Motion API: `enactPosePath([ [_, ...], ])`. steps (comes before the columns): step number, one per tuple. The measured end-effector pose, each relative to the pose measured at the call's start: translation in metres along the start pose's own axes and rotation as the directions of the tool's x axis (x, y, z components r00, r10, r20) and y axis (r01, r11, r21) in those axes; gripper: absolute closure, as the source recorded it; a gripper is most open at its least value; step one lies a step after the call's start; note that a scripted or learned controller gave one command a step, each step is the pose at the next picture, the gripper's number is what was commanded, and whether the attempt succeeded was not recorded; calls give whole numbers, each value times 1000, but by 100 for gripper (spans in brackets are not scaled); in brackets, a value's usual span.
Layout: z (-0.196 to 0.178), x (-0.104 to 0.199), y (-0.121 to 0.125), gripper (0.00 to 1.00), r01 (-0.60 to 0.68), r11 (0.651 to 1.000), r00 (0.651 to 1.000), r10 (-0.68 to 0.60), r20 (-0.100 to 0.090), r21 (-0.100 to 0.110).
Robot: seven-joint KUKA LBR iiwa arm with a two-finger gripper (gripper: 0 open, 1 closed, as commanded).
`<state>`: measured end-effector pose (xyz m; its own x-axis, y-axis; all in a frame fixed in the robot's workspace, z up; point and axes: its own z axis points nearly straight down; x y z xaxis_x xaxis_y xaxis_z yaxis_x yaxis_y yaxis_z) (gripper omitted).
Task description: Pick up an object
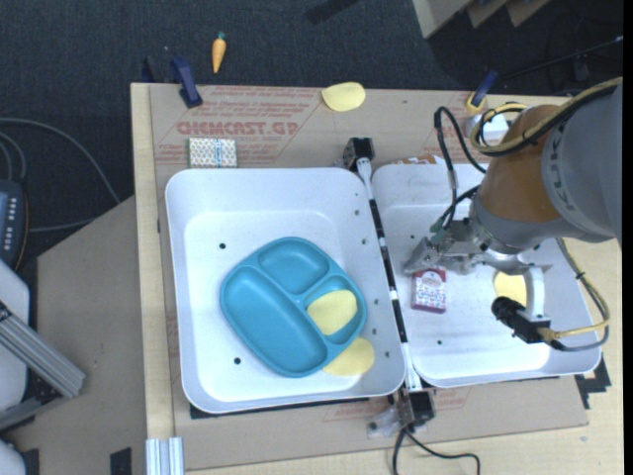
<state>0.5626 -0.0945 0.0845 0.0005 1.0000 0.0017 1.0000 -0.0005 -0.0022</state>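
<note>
Hovering in the right white bin (465,364): two-finger gripper (432,258), finger state indeterminate. Small red-and-white packet (431,291) lies just near of it, unheld. Step: approach. Next: descend onto packet, close, lift. Left bin (198,206): blue divided plate (282,305).

Two bins sit side by side on the bench (148,295). The left bin (198,216) holds a plate (272,310) with three parts. One chip (333,310) lies in a small part of the plate. Another chip (351,359) lies just beside the plate, touching its edge. In the right bin (465,359), a small packet (431,291) lies near the left wall, under the gripper (435,255).
</note>
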Motion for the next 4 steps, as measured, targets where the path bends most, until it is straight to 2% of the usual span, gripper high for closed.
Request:
enactPosePath([
  [1, -10, 0, 0, 100, 0, 1000, 1000, 0, 0, -2],
  [2, -10, 1, 0, 0, 0, 1000, 1000, 0, 0, -1],
  [3, 0, -12, -24, 0, 0, 1000, 1000, 0, 1, 0],
  [4, 0, 0, -42, 0, 0, 1000, 1000, 0, 0, 0],
])
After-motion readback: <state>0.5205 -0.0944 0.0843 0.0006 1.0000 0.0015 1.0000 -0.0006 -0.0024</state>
